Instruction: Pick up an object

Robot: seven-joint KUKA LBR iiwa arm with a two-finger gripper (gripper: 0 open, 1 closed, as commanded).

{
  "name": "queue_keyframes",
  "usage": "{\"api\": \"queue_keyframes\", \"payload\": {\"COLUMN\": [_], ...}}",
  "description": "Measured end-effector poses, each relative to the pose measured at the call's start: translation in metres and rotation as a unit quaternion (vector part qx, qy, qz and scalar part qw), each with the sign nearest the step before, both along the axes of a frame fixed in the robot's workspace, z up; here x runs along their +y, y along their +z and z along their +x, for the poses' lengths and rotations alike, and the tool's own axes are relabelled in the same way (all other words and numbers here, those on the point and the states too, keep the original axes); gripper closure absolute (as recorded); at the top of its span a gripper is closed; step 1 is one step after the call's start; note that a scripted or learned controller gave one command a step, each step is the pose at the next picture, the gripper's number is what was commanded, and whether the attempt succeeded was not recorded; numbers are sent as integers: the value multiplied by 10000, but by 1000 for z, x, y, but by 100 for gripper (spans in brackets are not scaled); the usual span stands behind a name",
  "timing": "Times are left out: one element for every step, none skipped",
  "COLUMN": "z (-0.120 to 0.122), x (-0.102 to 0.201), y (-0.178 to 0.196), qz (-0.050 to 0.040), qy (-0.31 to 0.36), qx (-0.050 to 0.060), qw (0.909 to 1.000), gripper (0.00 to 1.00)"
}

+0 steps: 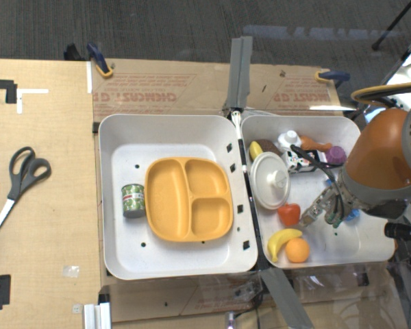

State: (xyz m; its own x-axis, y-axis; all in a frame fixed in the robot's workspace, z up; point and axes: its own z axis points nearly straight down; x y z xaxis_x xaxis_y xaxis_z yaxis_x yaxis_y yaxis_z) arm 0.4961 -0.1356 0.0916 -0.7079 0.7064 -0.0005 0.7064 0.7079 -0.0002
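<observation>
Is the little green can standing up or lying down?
Lying down: the small green can shows its long side, beside the yellow divided plate.

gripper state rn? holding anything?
Gripper: low in the right bin, beside the red object. No object visible between its fingers; open or shut cannot be told.

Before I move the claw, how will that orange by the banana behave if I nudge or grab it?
The orange looks round and smooth, so it will likely roll if nudged. It touches the banana, which may block it on that side. It looks like toy fruit, so probably light and hard, apt to slip from the claw.
</observation>
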Motion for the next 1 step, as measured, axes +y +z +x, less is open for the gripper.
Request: {"api": "queue_keyframes", "payload": {"z": [4], "x": [-50], "y": [123], "qz": [-11], "qy": [1242], "qx": [-17], "qw": [9923], "gripper": [100]}}
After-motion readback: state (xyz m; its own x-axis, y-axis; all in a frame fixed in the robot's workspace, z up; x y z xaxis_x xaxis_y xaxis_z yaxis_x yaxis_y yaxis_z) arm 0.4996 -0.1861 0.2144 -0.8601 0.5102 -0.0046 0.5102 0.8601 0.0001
